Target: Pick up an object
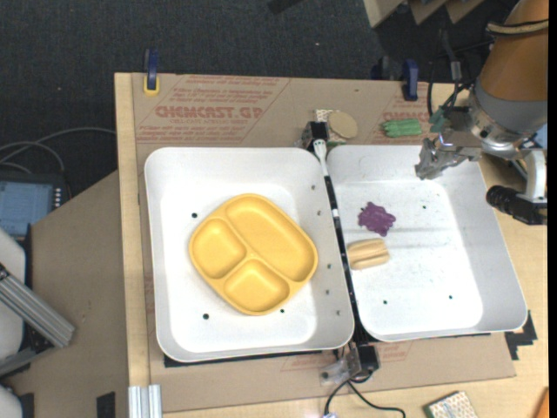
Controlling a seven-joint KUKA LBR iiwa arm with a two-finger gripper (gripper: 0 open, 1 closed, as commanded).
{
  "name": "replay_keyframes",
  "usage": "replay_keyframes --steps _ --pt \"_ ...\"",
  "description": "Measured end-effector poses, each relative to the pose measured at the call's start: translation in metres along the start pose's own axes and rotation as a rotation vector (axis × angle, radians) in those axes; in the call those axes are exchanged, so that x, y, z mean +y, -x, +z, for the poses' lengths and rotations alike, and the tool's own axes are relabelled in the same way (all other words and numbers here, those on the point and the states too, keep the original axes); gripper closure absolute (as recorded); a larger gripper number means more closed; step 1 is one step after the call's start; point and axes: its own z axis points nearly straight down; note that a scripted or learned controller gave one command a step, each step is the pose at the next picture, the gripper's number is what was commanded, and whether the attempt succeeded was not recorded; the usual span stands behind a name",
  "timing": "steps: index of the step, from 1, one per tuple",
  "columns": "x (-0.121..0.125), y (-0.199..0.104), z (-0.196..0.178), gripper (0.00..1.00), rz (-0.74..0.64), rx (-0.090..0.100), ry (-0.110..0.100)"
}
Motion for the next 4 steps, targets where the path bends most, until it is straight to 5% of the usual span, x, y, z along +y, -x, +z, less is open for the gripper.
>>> replay_keyframes --steps 1,2,3,4 --pt "0.001 0.029 0.11 1.0 0.002 0.001 -0.006" --pt "-0.04 0.084 0.1 1.0 0.004 0.001 0.002" --pt "0.035 0.08 -0.018 1.0 -0.006 -0.007 0.025" --pt "0.007 0.052 0.044 1.0 -0.002 0.002 -0.001"
